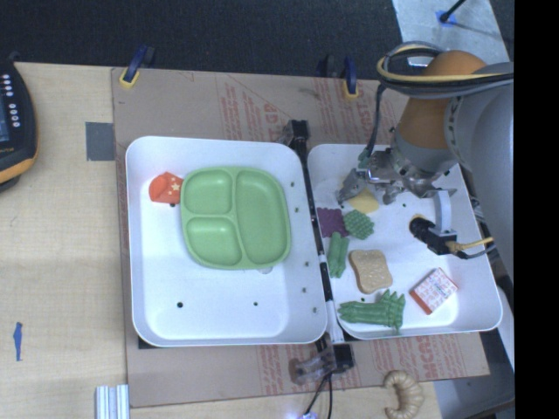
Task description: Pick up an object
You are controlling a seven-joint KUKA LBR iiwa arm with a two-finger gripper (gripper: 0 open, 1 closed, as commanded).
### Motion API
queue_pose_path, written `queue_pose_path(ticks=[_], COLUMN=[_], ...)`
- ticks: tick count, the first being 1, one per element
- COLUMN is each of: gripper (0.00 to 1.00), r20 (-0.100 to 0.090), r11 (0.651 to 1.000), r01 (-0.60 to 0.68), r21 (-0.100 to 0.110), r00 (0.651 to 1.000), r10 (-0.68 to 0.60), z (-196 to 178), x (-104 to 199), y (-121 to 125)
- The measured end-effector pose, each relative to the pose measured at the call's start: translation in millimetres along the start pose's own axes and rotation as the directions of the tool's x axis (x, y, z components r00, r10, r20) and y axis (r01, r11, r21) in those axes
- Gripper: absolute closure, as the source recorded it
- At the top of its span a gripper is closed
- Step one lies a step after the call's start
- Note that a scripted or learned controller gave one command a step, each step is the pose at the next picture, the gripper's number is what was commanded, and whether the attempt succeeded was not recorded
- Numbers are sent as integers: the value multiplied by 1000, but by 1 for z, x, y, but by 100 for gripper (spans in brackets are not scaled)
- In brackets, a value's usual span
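Hovering near the right white bin's [489, 317] far edge, the metal two-finger gripper [374, 184] sits just above a yellow wedge-shaped block [365, 202]; can't tell its grip state.

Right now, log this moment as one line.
arm over right bin | gripper above yellow piece | nothing seen held

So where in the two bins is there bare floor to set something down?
Left bin: open floor along the near side, below the green divided plate, and a strip left of it under the red item. Right bin: crowded; a small patch between the bread slice and the red packet.
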State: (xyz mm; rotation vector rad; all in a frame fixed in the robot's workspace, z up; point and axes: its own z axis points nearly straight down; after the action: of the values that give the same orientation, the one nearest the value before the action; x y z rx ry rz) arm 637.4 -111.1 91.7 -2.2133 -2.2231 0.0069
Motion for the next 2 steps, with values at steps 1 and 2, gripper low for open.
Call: queue_pose_path(ticks=[1,2], gripper=[0,0], r20=[1,-1], r11=[1000,1000], r01=[-2,-1], r21=[-7,2], r00=[1000,1000], r10=[2,1], z=[-5,1], x=[-25,8], y=[20,-27])
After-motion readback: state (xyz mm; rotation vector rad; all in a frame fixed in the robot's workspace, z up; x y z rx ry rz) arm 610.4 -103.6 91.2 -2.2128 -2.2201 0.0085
